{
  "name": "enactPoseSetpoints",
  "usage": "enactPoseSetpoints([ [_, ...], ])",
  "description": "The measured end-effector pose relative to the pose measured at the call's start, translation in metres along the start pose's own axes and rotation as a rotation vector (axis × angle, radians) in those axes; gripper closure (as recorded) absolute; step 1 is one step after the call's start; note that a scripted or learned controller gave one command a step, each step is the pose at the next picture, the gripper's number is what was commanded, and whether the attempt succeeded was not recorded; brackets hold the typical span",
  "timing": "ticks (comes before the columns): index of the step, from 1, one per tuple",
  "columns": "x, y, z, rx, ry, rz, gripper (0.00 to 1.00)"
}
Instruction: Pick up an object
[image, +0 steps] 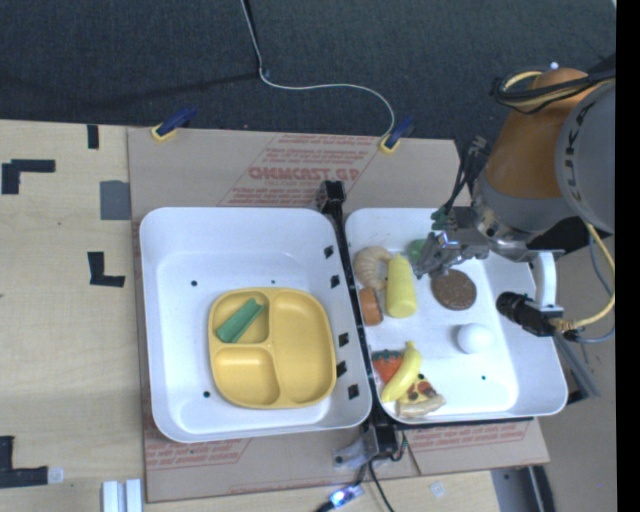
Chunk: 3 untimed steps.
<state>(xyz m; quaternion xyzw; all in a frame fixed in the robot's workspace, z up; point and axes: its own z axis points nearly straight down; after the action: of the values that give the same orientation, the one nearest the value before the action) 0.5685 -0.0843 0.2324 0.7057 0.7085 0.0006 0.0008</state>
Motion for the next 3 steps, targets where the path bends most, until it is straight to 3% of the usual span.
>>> enactPoseSetpoints([
  [1, 0.010, 0.042, 0.007, 0.002, 0.000, 0.000, 1.00],
  [2, 0.033, 0.067, 0.006, 0.002, 0.001, 0.000, 1.00],
  [3, 0.023, 0.071, 0.019, 0.004, -0.001, 0.004, 1.00],
])
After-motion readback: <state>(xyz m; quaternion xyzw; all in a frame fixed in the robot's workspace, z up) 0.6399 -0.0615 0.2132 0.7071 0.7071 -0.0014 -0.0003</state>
